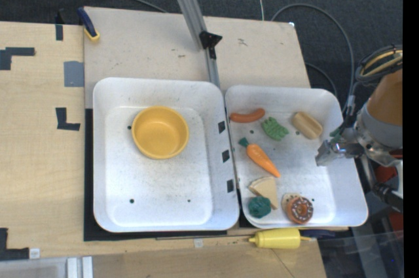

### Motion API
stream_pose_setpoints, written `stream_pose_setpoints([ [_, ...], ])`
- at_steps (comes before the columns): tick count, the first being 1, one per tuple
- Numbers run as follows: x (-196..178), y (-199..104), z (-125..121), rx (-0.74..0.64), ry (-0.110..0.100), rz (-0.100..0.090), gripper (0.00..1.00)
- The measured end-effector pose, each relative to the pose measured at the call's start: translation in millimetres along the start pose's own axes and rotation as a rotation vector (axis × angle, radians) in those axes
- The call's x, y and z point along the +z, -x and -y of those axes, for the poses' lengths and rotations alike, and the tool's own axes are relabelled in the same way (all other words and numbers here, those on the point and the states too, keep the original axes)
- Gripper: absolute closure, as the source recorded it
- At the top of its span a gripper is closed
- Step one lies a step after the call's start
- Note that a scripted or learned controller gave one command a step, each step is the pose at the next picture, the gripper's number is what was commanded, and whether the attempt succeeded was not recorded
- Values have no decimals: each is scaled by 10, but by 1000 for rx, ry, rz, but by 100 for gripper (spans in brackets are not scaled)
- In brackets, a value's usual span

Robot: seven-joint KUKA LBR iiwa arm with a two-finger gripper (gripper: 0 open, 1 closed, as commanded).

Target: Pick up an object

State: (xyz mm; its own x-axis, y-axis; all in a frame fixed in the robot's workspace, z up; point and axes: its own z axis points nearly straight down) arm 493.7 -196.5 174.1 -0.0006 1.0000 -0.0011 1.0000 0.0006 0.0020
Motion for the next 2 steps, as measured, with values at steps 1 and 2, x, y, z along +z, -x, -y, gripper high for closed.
stream_pose_setpoints([
  [1,-476,-86,-52,-2,1,0,100],
  [2,-710,-89,-58,-1,-1,0,100],
])
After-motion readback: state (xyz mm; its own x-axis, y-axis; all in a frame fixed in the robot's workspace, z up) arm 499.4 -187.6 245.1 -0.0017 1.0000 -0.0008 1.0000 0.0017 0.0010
